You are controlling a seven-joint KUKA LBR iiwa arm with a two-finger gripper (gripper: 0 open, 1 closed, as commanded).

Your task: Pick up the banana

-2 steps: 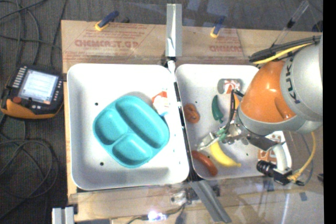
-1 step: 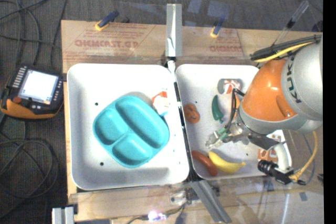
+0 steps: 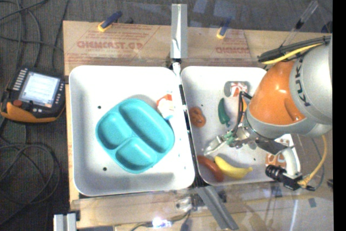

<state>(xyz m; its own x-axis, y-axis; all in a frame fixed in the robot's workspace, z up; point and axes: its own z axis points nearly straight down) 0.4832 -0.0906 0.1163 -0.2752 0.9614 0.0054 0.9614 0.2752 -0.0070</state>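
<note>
We see the banana (image 3: 233, 167) lying at the near edge of the right bin (image 3: 211, 84), touching a reddish-brown item (image 3: 210, 166). The tool (image 3: 226, 140) hovers just above the banana; we cannot tell its finger state.

- two bins side by side on the bench: left bin (image 3: 81, 132), right bin (image 3: 208, 76).
- a divided tray (image 3: 135, 134) lies in the middle of the left bin; a small carton (image 3: 166, 105) sits just beside the tray's upper right corner, near the wall between the bins.
- in the right bin, the banana (image 3: 232, 166) lies near the front edge, a sausage-shaped item (image 3: 210, 167) touching its left end.
- the gripper (image 3: 230, 139) hangs just behind the banana, the arm reaching in from the right.
- a pretzel (image 3: 197, 116) lies by the right bin's left wall; a can (image 3: 235, 89) sits toward the back.
- a handheld pendant (image 3: 33, 94) rests on the floor, left of the bench.
</note>
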